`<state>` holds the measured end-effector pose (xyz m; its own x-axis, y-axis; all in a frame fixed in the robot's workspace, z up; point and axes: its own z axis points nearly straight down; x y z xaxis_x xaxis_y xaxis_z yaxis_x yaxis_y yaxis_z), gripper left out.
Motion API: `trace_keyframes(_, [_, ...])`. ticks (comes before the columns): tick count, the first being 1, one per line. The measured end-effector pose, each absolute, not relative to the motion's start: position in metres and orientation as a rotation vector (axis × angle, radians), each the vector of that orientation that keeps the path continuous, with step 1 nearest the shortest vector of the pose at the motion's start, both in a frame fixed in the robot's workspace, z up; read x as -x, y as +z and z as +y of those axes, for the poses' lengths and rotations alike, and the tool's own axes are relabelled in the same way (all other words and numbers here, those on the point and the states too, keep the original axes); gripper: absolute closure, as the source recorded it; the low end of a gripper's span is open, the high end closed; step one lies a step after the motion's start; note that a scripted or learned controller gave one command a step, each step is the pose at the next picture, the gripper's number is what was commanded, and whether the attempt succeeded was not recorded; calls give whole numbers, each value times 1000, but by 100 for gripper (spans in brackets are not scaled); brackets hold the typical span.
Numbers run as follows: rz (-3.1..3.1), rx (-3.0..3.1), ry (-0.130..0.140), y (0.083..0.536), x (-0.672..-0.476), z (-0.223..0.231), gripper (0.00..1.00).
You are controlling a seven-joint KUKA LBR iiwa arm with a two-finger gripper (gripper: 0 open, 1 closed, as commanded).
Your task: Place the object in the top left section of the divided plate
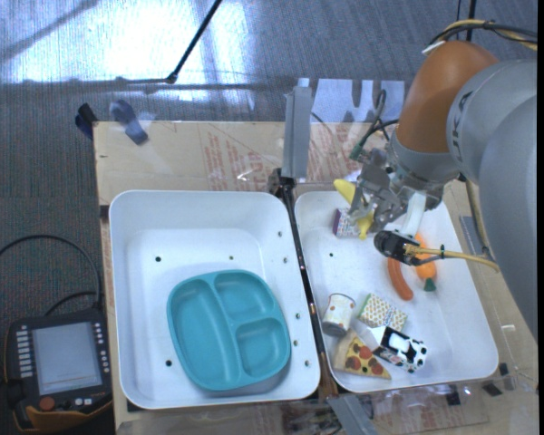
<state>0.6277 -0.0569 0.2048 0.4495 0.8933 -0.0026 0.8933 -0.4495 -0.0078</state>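
A teal divided plate point(183, 326) lies in the left bin point(140, 220), with one long section on its left and two smaller ones on its right. My gripper point(365, 217) hangs low over the far left part of the right bin point(462, 324). It is right above a yellow banana-like toy point(345, 189) and a small purple-and-white piece point(346, 226). The wrist hides what is under it, and nothing can be seen held. The plate's sections hold nothing.
The right bin also holds an orange sausage-like toy point(400, 281), an orange-and-green piece point(427, 263), a small cup point(338, 314), a chequered cracker point(382, 312), a pizza slice point(361, 357) and a black-and-white cow point(404, 349). A raised divider point(296, 243) separates the bins.
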Motion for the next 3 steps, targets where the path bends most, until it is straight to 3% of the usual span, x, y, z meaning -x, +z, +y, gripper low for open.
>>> trace_keyframes(1, [-1671,2655,11,184,-614,47,100])
trace_keyframes(2, [-1671,2655,10,184,-614,47,0])
trace_keyframes(3, [-1673,2649,17,191,-614,48,100])
